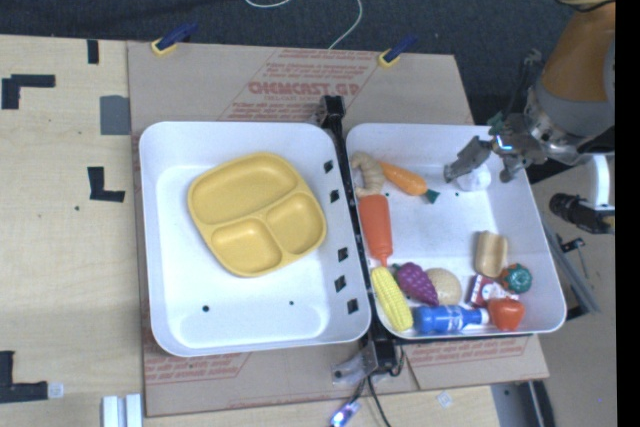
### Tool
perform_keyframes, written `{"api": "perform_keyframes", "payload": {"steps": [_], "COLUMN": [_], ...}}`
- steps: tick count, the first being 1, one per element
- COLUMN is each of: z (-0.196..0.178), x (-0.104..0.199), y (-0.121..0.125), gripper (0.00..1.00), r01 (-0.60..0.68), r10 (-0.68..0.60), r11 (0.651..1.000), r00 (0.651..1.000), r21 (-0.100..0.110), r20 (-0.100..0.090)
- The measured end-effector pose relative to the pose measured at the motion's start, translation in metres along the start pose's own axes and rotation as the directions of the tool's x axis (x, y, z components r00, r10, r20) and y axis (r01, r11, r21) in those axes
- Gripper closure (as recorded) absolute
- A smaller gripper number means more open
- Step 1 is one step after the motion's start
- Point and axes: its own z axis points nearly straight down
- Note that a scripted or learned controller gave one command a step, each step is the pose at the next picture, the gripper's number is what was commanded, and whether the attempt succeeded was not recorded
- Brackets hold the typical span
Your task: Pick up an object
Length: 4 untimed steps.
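Two shallow white bins sit side by side on a wooden bench point(60, 215), seen from above at a slant. The left bin point(165, 315) holds a yellow divided plate point(257, 212), lying flat near its middle. The right bin point(455, 235) holds a scatter of toy food. A small orange carrot point(405, 179) lies near the far left corner, beside a pale, knobbly piece point(367, 172). A longer orange-red carrot point(376, 226) lies along the left wall. Along the near edge sit a yellow corn cob point(391, 298), a purple bunch of grapes point(416, 282), a blue bottle point(447, 319) lying on its side, a red piece point(507, 314) and a tan bread-like piece point(488, 253).

The grey arm with its orange band point(585, 50) reaches in from the right. Its hand point(484, 161) hangs over the far right corner of the right bin, its two fingers spread apart and gripping nothing. A small white object point(472, 181) lies just beneath it; whether they touch cannot be told.
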Motion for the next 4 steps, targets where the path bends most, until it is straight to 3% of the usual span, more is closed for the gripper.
{"api": "perform_keyframes", "payload": {"steps": [1, 2, 3, 4], "z": [-0.010, -0.158, -0.069, -0.154], "x": [0.001, 0.076, 0.135, 0.208], "y": [0.000, -0.061, -0.053, -0.100], "gripper": [1.00, 1.00, 1.00, 1.00], "r01": [0.002, 0.006, 0.005, 0.009], "r10": [-0.002, -0.006, -0.005, -0.009], "r11": [1.000, 1.000, 1.000, 1.000], "r00": [1.000, 1.000, 1.000, 1.000], "r21": [0.000, -0.017, 0.008, -0.007], "r20": [0.000, 0.000, -0.003, -0.003]}}
